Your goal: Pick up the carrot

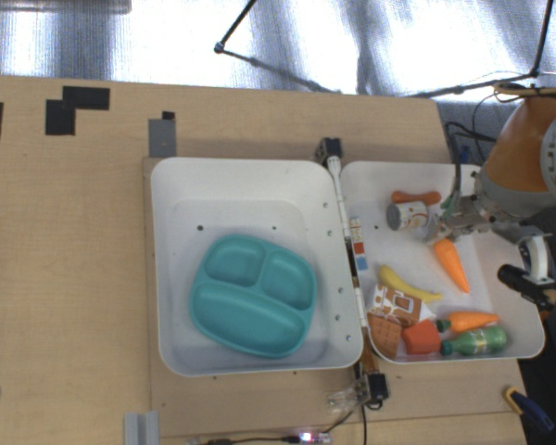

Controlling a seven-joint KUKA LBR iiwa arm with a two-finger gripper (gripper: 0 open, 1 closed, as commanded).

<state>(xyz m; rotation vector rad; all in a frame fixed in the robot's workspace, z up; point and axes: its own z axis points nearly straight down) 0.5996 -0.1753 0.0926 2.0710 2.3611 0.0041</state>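
Observation:
An orange carrot [452, 265] with a green top lies slanted in the right bin [514, 346], its leafy end pointing up-left. My gripper [459, 219] hangs just above that end, at the tip of the grey arm with its orange band [528, 151]. From this angle it is unclear whether the gripper touches the carrot. A second, smaller carrot-like orange piece [471, 321] lies near the bin's front, on top of a green bottle [477, 343].
The right bin also holds a small tin can [406, 216], a brown sausage [417, 197], a banana [408, 285], a waffle-print pack [392, 315] and a red block [422, 337]. A teal divided plate [252, 295] lies in the left bin [167, 248].

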